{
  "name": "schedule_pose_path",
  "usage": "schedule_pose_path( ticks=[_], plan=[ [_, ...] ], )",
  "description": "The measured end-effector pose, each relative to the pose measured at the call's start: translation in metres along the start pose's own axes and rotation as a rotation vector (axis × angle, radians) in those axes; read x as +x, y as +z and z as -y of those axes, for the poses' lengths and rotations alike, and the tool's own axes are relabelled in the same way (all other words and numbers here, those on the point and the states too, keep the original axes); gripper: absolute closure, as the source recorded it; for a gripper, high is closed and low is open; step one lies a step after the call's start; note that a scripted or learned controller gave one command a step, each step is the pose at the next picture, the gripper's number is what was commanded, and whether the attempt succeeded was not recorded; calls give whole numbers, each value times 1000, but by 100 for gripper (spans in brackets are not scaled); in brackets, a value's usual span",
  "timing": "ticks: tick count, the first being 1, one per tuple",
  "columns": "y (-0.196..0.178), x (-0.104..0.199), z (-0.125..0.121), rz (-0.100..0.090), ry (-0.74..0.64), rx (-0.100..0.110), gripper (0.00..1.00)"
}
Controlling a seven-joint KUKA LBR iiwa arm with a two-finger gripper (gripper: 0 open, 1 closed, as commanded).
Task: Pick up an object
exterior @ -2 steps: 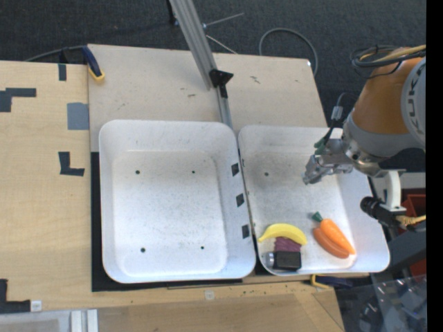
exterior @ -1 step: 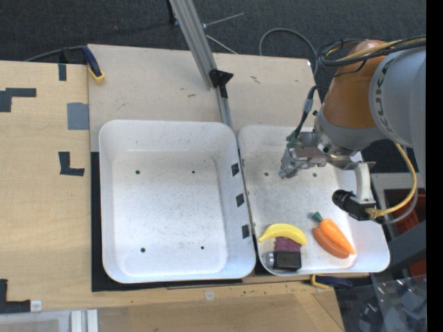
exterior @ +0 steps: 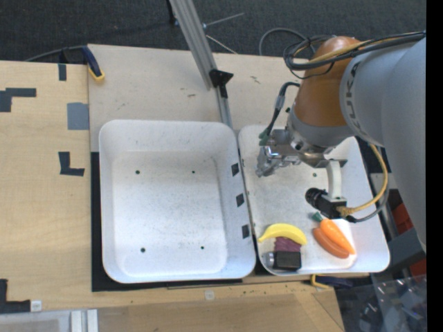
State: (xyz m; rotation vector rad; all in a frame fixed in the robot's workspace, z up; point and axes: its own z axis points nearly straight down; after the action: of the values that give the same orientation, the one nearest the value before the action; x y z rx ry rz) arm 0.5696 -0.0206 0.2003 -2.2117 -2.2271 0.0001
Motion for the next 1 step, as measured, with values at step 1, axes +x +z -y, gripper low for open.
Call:
schedule_pose_path(
  ticks=[1],
  plan=[
    [3,51,-18,0,0,-1,100]
  ],
)
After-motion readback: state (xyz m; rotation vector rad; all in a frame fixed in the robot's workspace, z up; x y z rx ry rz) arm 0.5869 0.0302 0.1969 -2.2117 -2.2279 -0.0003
